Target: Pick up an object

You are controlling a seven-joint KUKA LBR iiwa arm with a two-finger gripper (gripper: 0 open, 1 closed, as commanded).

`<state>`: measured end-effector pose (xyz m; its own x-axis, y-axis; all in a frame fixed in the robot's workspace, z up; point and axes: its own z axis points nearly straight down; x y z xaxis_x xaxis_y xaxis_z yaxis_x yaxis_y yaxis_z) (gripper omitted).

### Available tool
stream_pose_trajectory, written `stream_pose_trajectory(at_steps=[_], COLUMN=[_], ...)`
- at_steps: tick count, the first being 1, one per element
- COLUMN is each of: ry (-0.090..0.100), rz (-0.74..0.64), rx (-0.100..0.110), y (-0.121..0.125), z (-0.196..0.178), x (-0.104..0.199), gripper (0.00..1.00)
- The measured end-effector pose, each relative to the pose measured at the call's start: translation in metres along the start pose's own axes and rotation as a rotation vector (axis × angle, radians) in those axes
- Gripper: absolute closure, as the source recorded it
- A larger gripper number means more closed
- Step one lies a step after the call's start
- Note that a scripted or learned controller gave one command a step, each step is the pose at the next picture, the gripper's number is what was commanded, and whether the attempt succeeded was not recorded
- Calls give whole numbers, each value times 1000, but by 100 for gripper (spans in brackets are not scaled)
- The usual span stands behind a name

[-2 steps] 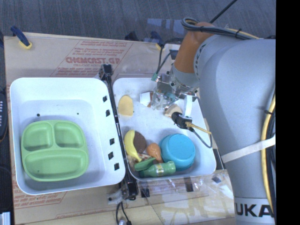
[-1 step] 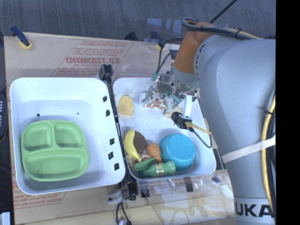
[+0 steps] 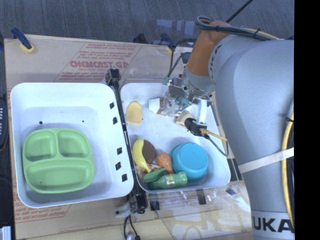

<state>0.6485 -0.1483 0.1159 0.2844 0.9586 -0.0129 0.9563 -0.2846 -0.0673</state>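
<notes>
gripper point(image 3: 176, 104) sits low in right bin point(image 3: 220, 181), far end, among small pale items; its grip state cannot be read. banana point(image 3: 139, 154), blue bowl point(image 3: 190, 161) and green bottle point(image 3: 167, 181) lie at near end. yellow piece point(image 3: 134, 112) rests by left wall. green divided plate point(image 3: 58, 159) occupies left bin point(image 3: 22, 96).

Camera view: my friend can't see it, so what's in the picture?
A grey robot arm reaches into the right bin, which holds a banana, blue bowl and green bottle. The left bin holds a green tray.
</notes>
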Motion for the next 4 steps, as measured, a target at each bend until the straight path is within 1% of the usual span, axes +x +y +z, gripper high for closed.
stream_pose_trajectory(at_steps=[1, 2, 3, 4], ry=[0, -2, 9, 9], rz=[-2, -9, -29, -29], rx=[1, 3, -63, -58], y=[0, -1, -91, -92], z=[0, -10, -70, -67], x=[0, 1, -18, -17], gripper=[0, 100, 100, 0])
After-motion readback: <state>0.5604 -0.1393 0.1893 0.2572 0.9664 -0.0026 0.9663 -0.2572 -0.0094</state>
